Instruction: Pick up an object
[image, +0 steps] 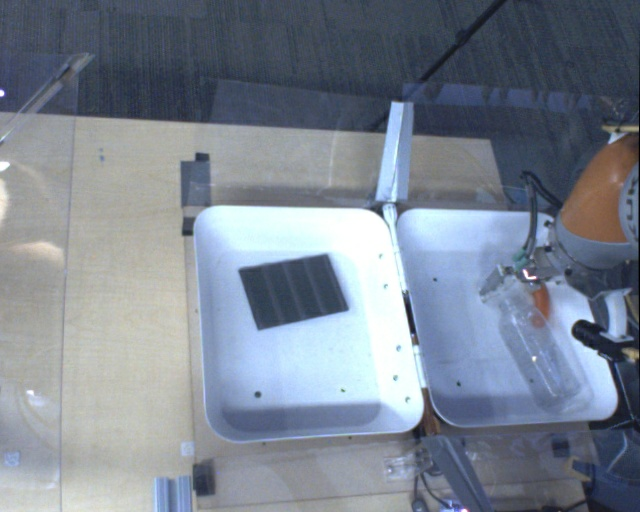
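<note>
The jaws sit low over the far-right part of the right bin (450, 330), at the upper end of a clear plastic bottle (538, 348). Whether they are spread or closed cannot be told, because they merge with the grey wrist housing and the bottle's see-through wall. Nothing can be seen gripped between them.

The bottle lies on its side on the right bin's floor, slanting from the jaws towards that bin's near right corner. Its outline is faint against the white. A small orange piece (541, 304) shows at the bottle's upper part. What it is, and whether it lies under the bottle or inside it, cannot be made out.

The arm (603, 200) comes in over the right bin's right rim and is cut off by the picture's edge. Its orange band and grey wrist section are in view, bent down into the bin.

Just beside the right bin, on its left, stands the left bin (225, 390). A dark grey ribbed flat panel (294, 291) lies slightly askew on its floor, well apart from the right bin. Both bins rest on a pale wooden surface (110, 350). From the right bin's far left corner a metal bar (396, 150) runs away across the surface.
</note>
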